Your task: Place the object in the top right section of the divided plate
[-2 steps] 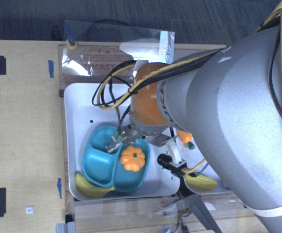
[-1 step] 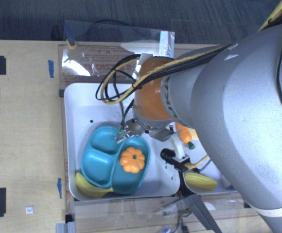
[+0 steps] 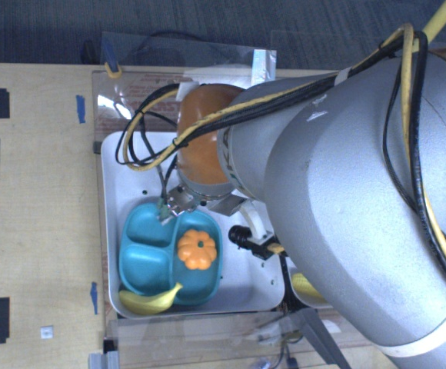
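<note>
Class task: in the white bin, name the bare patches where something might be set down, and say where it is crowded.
Bare bin floor lies left of the cables, above the blue divided plate. Another patch sits right of the plate. Crowded: the plate's right section holds the orange pumpkin, the banana lies along its bottom rim, and the gripper hangs over its top.

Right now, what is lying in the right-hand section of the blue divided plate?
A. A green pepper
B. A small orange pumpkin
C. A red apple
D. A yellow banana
B. The small orange pumpkin, ribbed with a short stem, sits in the right-hand section of the blue divided plate, while the yellow banana lies across the plate's lower rim instead.
</note>
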You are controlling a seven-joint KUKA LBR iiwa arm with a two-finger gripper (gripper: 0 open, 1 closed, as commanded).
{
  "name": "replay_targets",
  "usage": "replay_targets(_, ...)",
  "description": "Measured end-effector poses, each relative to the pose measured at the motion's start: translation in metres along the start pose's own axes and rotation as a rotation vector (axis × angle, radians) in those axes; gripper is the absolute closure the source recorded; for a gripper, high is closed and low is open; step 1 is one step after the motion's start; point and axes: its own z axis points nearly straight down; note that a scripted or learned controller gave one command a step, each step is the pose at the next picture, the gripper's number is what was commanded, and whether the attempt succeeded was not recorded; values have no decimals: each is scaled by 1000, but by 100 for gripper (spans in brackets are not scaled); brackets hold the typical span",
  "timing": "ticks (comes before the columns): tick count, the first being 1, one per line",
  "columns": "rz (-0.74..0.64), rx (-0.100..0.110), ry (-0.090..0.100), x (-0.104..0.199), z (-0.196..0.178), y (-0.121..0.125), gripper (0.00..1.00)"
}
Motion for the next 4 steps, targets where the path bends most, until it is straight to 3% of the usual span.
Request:
replay_targets(1,-8,8,18,11,2,0,0)
replay_targets(2,-162,19,27,-43,-102,-2,0)
replay_targets(3,-216,15,27,-24,-2,-78,0)
replay_targets(4,-603,0,-6,-26,-5,-94,0)
